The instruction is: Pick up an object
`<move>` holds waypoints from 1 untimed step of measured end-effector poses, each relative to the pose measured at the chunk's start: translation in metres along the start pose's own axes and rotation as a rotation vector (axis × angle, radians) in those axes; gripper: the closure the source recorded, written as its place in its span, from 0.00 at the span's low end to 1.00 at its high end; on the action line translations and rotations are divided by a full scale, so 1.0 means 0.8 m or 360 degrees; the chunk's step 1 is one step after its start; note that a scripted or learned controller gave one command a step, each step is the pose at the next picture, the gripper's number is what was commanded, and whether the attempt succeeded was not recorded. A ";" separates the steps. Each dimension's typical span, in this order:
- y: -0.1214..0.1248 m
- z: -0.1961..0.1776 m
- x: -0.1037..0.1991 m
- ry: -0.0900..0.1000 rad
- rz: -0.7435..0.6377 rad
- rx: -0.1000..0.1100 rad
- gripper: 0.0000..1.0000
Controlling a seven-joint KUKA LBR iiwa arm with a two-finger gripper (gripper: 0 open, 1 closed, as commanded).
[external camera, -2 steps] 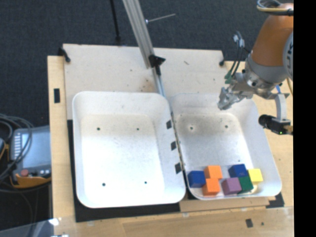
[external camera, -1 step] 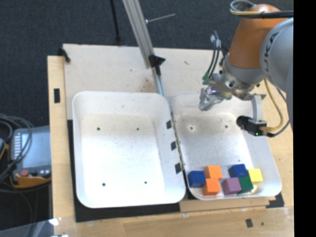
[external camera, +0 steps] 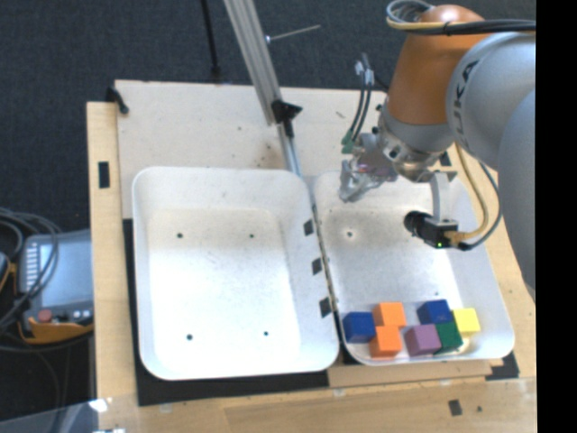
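The blocks, any 1 of which I must pick up, lie together at the near edge of the right bin (external camera: 487, 282): an orange block (external camera: 389, 327) that looks like 2 pieces joined, 2 blue blocks (external camera: 359, 326) (external camera: 435, 311), a purple block (external camera: 421, 339), a green block (external camera: 449, 336) and a yellow block (external camera: 466, 320). They touch or almost touch each other, so I judge there is little free room for my fingers beside any of them, and the yellow one at the end of the row seems the easiest.

My arm (external camera: 451, 70) comes in from the right and hangs over the far part of the right bin. My gripper (external camera: 356, 188) is near the far left corner of this bin, well apart from the blocks, with nothing in it that I can see. How far it is open I cannot tell.

The left bin (external camera: 144, 242) stands just beside the right one, and its floor has dark specks. Both rest on a pale bench (external camera: 180, 115), with a slanted metal pole (external camera: 257, 57) rising behind them. The floor around is dark carpet (external camera: 90, 25), and at the left edge there is a small device (external camera: 50, 282) with cables.
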State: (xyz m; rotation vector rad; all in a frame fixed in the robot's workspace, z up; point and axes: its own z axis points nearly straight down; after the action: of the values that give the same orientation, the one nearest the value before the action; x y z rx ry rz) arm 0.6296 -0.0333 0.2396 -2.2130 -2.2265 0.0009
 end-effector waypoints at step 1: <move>-0.006 0.006 0.063 0.0000 -0.0001 0.0001 1.00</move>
State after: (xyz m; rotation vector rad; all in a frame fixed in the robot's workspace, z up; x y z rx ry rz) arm 0.6242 0.0171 0.2348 -2.2121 -2.2264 0.0018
